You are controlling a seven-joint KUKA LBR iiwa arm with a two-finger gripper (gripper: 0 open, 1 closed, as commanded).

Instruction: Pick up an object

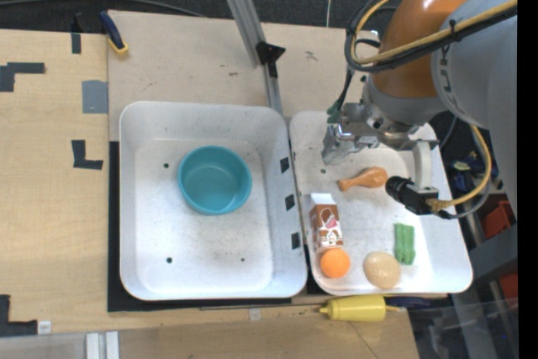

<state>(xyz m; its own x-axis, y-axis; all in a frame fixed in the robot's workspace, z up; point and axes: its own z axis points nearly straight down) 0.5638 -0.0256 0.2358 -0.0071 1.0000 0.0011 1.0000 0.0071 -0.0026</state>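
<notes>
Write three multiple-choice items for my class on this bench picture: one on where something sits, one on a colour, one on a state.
1. Where is the teal bowl?
A. left bin
B. right bin
C. on the bench outside both bins

2. What colour is the ball beside the brown carton?
A. blue
B. orange
C. black

3. How is the gripper placed?
A. over the right bin
B. inside the bowl
C. over the left bin

Answers: 1 A, the bowl sits alone in the left bin. 2 B, it is plainly orange. 3 A, it hangs over the right bin's upper end.
</notes>
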